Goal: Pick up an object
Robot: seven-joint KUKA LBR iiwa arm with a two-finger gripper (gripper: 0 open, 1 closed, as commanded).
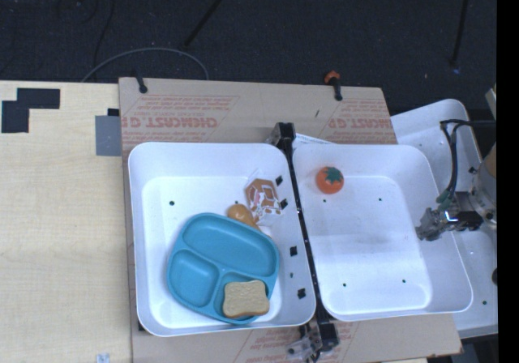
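Note:
A small orange fruit toy with a green top (329,179) lies in the right bin (381,292), near its far left corner. The left bin (150,191) holds a blue divided plate (219,260) with a slice of toast (246,299) in its front compartment. Behind the plate lie a small yellow-orange piece (240,213) and a clear packet with a brown pattern (263,195). My gripper (440,224) hangs at the right rim of the right bin, well to the right of the fruit toy and apart from every object.
A black divider with clips (298,232) runs between the two bins. Brown cardboard (243,110) lies under the bins. Cables (451,167) loop beside the arm at the right. A pale wooden bench top (57,232) stretches to the left.

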